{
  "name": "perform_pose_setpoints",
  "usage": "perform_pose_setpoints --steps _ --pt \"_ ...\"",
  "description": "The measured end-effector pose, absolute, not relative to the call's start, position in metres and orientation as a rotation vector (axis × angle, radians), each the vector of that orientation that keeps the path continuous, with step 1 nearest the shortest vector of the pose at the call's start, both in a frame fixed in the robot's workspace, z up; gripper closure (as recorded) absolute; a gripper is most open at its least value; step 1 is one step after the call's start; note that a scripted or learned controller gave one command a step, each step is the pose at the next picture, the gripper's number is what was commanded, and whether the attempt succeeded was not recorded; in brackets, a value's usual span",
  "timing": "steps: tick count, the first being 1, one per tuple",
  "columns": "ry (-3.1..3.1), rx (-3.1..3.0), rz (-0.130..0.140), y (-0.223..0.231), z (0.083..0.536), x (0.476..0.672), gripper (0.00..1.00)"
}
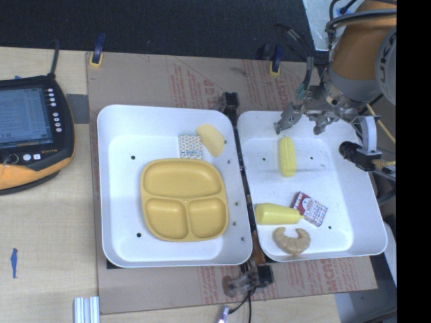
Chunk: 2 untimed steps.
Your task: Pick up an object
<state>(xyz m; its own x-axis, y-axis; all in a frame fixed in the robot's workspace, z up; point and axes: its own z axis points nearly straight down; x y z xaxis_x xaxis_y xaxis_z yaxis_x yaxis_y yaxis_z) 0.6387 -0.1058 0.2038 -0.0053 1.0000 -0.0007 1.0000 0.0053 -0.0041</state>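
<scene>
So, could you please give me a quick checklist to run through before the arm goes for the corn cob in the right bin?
1. Gripper carries nothing: ok, its fingers are spread and nothing sits between them.
2. Gripper lined up with the yellow corn cob: not ok, it hangs above the cob's upper end, towards the right white bin's far wall.
3. Cob free of neighbours: ok, bare bin floor surrounds it.
4. Cob lying flat, lengthwise away from the camera: ok.
5. Yellow plastic cylinder, small red-and-white packet and tan croissant toy away from the path: ok, they sit near the bin's near edge.
</scene>
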Motion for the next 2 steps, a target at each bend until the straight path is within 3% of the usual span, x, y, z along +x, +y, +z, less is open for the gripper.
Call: perform_pose_setpoints --steps 1,2 --pt "-2.225 -2.214 0.010 -0.144 0.104 0.653 0.00" --pt "-2.227 -2.211 0.009 -0.124 0.092 0.656 0.00"
